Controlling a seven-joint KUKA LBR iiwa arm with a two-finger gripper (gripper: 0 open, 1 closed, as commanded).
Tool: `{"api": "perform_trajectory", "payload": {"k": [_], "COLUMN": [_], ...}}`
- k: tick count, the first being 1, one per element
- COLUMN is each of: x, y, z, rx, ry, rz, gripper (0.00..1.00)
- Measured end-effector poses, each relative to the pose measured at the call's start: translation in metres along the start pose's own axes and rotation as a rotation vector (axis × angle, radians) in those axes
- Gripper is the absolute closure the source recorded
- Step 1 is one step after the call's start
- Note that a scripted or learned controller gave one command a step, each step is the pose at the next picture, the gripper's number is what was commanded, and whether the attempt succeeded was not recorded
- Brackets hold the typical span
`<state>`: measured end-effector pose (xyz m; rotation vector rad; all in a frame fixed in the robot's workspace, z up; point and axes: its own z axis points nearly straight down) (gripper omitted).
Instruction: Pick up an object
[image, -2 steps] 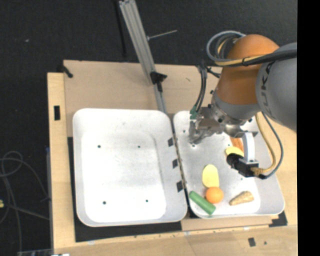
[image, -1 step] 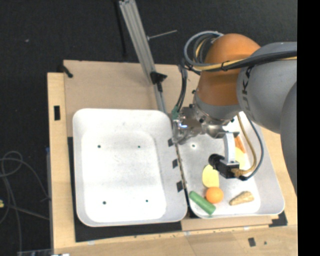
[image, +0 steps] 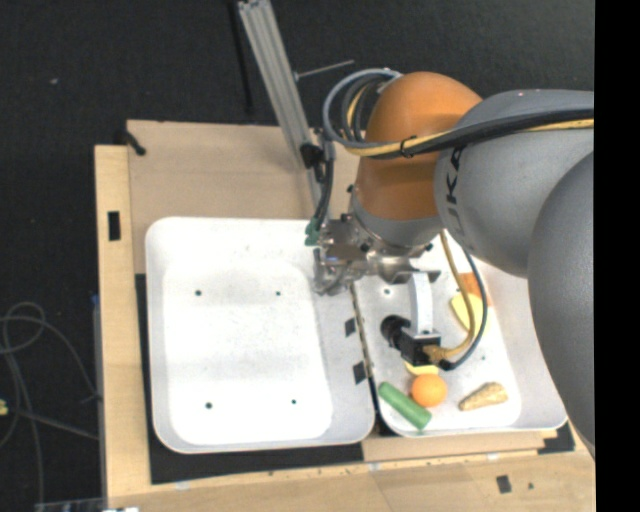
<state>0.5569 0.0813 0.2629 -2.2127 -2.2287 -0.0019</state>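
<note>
The hand (image: 335, 270) was seen low over the divide between the 2 bins; its finger state could not be told. In the right bin (image: 520, 405), an orange ball (image: 429, 390), green cylinder (image: 404, 406) and beige wedge (image: 483, 397) were found.

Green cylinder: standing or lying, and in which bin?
Lying on its side: green cylinder in the right bin, beside the orange ball.

A robotics lab: a grey KUKA arm (image: 520, 190) over two white bins (image: 170, 300) on a plywood bench (image: 200, 160), loose cables (image: 30, 340) on dark floor
</note>
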Motion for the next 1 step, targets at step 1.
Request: {"api": "perform_trajectory", "payload": {"k": [1], "x": [-0.0025], "y": [0.0003], "z": [0.0001], "rx": [0.000], "ry": [0.000], "rz": [0.005], "gripper": [0.00]}}
